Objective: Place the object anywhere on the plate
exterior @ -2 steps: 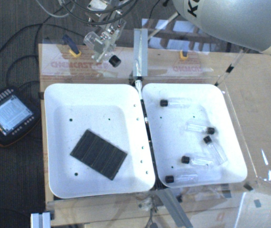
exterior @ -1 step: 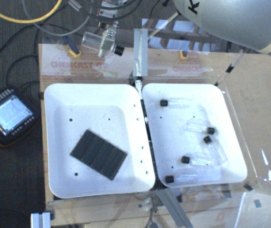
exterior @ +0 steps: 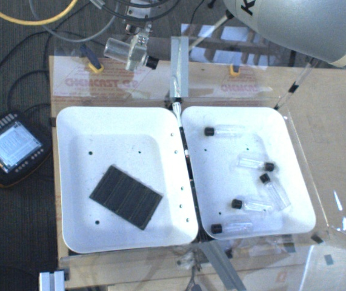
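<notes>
A dark ridged rectangular plate point(exterior: 126, 197) lies flat in the left white bin point(exterior: 76, 126), towards its front. My gripper point(exterior: 137, 40) hangs high over the bench behind the left bin's far edge. It is shut on a clear vial point(exterior: 124, 50) with a black cap, held crosswise and well above the bins. The vial looks large because it is close to the camera. It is far back from the plate.
The right bin point(exterior: 294, 144) holds several clear vials with black caps, such as one at the back point(exterior: 224, 131) and one at the front point(exterior: 233, 228). The grey arm point(exterior: 288, 11) crosses the top right. A teach pendant point(exterior: 9, 147) lies left of the bench.
</notes>
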Action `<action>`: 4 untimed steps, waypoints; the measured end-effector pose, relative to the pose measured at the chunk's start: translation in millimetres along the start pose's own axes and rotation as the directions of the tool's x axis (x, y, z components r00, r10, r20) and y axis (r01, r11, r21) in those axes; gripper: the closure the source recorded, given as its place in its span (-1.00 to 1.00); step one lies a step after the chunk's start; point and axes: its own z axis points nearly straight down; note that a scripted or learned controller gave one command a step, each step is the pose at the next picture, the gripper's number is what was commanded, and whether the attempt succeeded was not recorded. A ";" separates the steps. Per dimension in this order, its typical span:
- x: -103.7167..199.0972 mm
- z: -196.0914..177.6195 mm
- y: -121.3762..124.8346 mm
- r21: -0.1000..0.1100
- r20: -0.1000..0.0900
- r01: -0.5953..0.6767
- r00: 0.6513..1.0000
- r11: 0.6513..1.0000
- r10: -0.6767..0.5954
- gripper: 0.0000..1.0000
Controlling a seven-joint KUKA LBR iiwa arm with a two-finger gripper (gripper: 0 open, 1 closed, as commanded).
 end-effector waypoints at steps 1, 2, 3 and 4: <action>0.3 -8.5 -0.4 0.006 0.005 -0.004 1.000 1.000 0.004 1.00; 0.7 -16.8 -0.9 0.014 0.010 -0.008 1.000 1.000 0.008 1.00; 1.3 -24.9 -1.1 0.021 0.015 -0.013 1.000 1.000 0.012 1.00; 2.1 -33.0 -1.1 0.028 0.021 -0.018 1.000 0.999 0.017 1.00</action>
